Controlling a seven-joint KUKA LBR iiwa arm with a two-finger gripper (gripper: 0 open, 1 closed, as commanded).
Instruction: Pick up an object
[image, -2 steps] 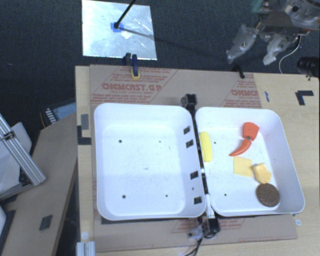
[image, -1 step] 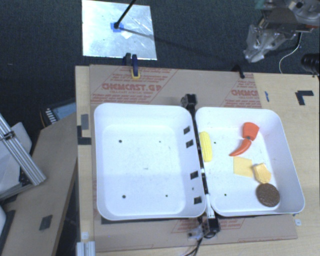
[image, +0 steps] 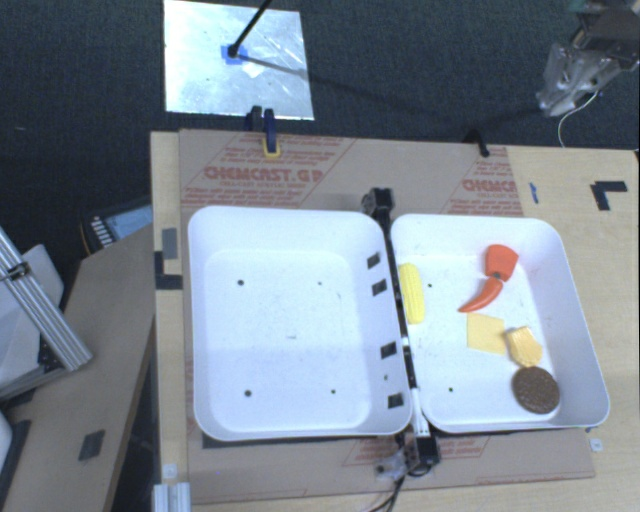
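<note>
The table (image: 560, 180) carries a brown cardboard sheet (image: 300, 170) printed with red lettering, and on that sheet two shallow white bins sit side by side, their inner rims touching along a row of black clips (image: 385, 320). The left bin (image: 280, 225) has only a few dark specks on its floor. The right bin (image: 545, 240) holds all the objects: a yellow corn cob (image: 411, 292) lies lengthwise just beside the inner wall, an orange carrot-like piece (image: 492, 274) rests toward the far side, a pale yellow cheese slice (image: 485, 333) lies near the middle, a smaller yellow chunk (image: 524, 346) touches its right edge, and a round brown cookie (image: 536, 389) sits just below that chunk. Beyond the table a shiny metal plate (image: 238, 60) lies on the dark floor. The gripper (image: 572, 80) hangs at the upper right, well apart from both bins and touching nothing; whether its fingers are spread or closed cannot be told, since it is blurred and small.
</note>
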